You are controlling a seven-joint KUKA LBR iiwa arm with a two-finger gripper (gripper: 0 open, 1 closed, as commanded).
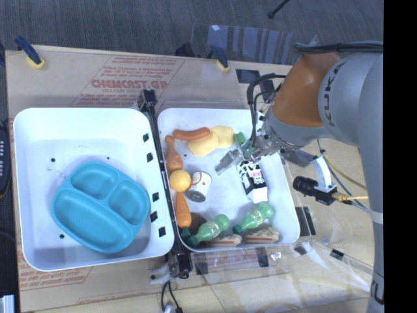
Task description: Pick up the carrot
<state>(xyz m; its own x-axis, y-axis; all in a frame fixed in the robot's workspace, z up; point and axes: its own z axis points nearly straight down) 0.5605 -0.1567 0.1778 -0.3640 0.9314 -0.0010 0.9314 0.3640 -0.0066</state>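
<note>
Two carrots [183, 208], two green bottles [254, 218], one blue tray [101, 204].

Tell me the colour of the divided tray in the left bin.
The divided tray is light blue, seen clearly in the camera view.

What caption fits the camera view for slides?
KUKA arm reaching over right bin; carrot lies by its left wall.

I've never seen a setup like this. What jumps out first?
The big grey arm with its orange band reaches in from the right over the right bin, which is crowded with toy food, a carrot along its left wall. The left bin holds a bright blue tray.
</note>
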